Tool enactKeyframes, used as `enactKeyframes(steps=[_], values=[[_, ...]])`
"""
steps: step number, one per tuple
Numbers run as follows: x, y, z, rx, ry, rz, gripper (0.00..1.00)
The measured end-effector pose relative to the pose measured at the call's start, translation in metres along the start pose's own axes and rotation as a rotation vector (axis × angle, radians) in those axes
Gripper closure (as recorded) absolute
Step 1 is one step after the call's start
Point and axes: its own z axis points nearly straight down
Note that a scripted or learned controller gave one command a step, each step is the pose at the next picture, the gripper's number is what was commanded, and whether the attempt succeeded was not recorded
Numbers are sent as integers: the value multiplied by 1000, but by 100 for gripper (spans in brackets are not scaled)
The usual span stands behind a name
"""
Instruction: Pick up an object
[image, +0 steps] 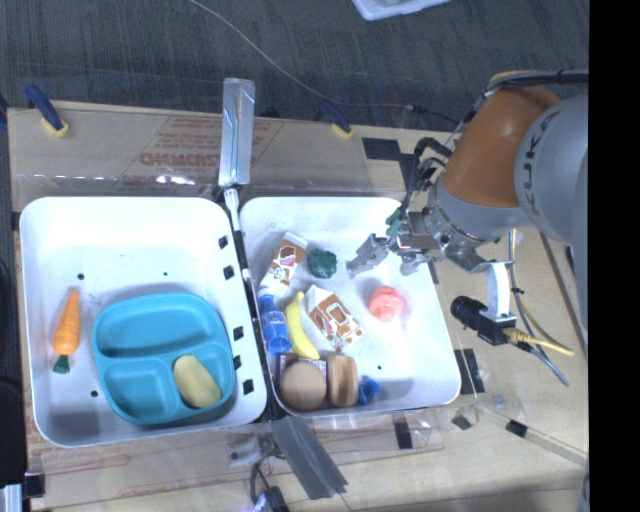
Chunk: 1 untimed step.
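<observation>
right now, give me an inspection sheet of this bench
surface: wooden bench bearing two white bins, left bin and right bin, side by side
job's things: right bin holds a pink ball, banana, dark green lump, two printed packets, blue bottle, bread roll
clutter: left bin holds a blue divided tray with a yellow potato-like piece in its lower right compartment; carrot lies beside the tray
end effector: end effector over the right bin's upper right area, nothing between its fingers; open or shut cannot be told
cables: thin cable across the dark floor; yellow leads at right
surroundings: blue clamps at the bench's far edge
</observation>
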Motion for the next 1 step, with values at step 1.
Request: enactKeyframes(steps=[1], values=[[33,-56,110,-24,-8,-52,0]])
